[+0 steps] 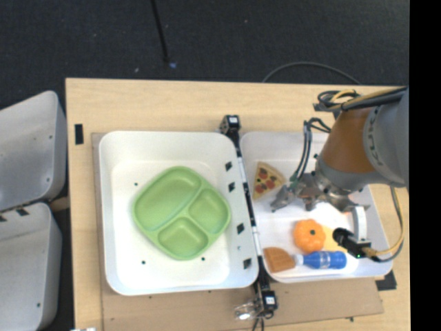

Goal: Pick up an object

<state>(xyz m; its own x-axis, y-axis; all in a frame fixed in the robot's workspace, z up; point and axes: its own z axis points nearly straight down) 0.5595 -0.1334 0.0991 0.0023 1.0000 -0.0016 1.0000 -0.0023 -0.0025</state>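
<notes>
The arm's fingers (288, 197), apparently apart and holding nothing, hover just right of the pizza slice (267, 179), the orange pumpkin (309, 234) lying below them.

plate (180, 212) green | pumpkin (309, 234) orange | bottle (322, 261) blue | bins (110, 185) white | pizza slice (267, 180) red-dotted yellow

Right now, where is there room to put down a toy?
Left bin: bare floor all around the green plate, widest along its left wall and front. Right bin: crowded with the pizza slice, pumpkin, blue bottle and gripper.
</notes>
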